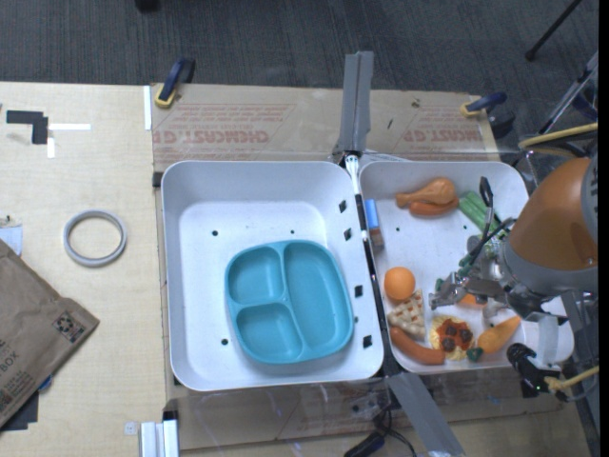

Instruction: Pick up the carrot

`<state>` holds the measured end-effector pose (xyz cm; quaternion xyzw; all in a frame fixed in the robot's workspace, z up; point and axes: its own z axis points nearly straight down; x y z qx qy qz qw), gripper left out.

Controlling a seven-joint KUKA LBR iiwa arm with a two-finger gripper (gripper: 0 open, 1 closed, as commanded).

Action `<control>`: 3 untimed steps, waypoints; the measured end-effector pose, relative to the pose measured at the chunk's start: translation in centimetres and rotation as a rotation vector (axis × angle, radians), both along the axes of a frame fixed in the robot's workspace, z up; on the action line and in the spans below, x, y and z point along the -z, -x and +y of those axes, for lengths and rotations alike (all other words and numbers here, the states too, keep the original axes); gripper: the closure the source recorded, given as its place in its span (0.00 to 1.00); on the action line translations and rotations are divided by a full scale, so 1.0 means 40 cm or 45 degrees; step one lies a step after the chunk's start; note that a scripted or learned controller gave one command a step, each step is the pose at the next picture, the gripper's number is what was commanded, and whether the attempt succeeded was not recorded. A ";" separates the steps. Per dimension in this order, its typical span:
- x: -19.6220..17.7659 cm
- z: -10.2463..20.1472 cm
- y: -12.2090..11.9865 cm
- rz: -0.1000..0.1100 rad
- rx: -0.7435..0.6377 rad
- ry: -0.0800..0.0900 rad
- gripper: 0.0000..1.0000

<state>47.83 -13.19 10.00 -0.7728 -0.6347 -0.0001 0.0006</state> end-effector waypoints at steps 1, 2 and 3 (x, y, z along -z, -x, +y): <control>0.025 -0.124 -0.028 0.005 0.542 0.002 0.00; 0.006 -0.124 -0.027 0.010 0.543 0.002 1.00; 0.025 -0.051 -0.341 0.006 0.834 0.004 1.00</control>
